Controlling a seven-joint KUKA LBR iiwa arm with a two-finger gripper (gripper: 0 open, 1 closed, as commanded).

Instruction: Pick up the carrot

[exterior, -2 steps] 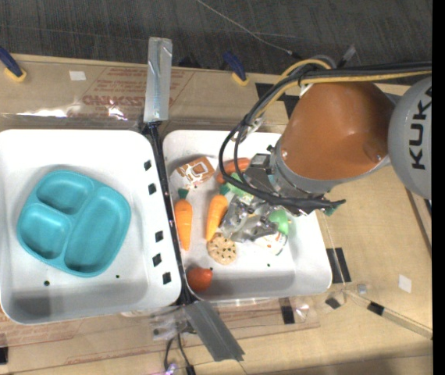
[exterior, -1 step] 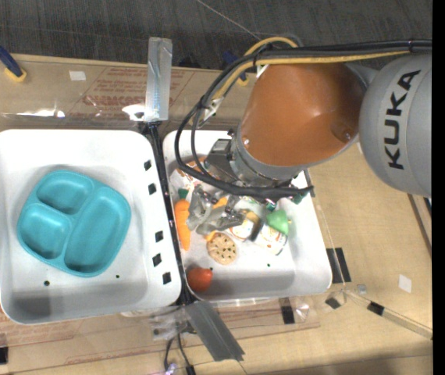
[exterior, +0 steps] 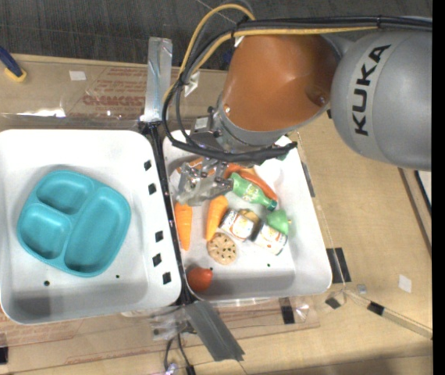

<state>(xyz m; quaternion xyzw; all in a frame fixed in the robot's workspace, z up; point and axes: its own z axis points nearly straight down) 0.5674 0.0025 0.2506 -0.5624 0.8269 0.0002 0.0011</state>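
Two carrots lie in the right bin (exterior: pixel 312 268). One carrot (exterior: pixel 183 225) rests lengthwise against the bin's left wall. The other carrot (exterior: pixel 216 218) lies tilted near the middle, its top end just below my gripper (exterior: pixel 200 183). A further orange piece (exterior: pixel 251 175) pokes out behind a green bottle (exterior: pixel 254 193). The gripper hangs low over the back left part of this bin, under the orange wrist band (exterior: pixel 281 80). The metal parts blur together, and I see nothing clearly held.
Also in the right bin are a round cookie (exterior: pixel 222 248), two small jars (exterior: pixel 242 223) (exterior: pixel 272 238), a green item (exterior: pixel 282 223) and a red tomato (exterior: pixel 200 278) at the front wall. A teal divided plate (exterior: pixel 72 222) lies in the left bin (exterior: pixel 12 155).
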